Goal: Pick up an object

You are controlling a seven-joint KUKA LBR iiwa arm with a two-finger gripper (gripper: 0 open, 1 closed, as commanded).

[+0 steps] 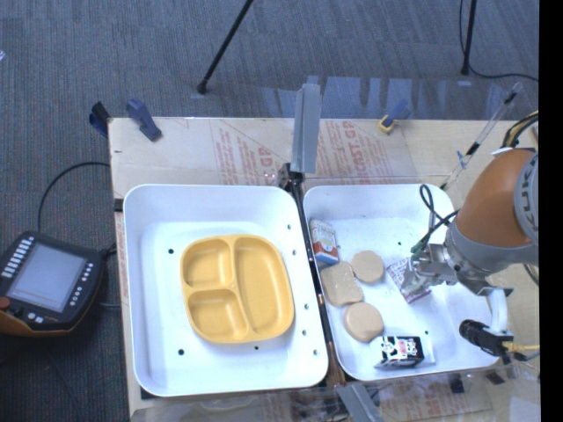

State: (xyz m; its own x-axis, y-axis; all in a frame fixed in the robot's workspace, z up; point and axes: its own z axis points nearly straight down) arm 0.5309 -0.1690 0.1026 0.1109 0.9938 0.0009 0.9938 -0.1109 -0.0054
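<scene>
My gripper (pixel 426 269) hangs low over the right side of the right bin (pixel 387 205). Directly at its tip lies a small crinkled pink-and-white packet (pixel 408 281); whether it is gripped cannot be made out. To the left lie a tan round biscuit (pixel 368 266), a tan slab (pixel 340 284) and another tan round piece (pixel 362 322). A small red-and-blue carton (pixel 324 242) lies against the bin's left wall. A black-and-white carton (pixel 402 350) rests by the front wall.
The left bin (pixel 149 236) holds a yellow divided plate (pixel 236 287). A metal post (pixel 306 134) stands behind the gap between the bins. A teach pendant (pixel 44 281) lies on the floor at the left.
</scene>
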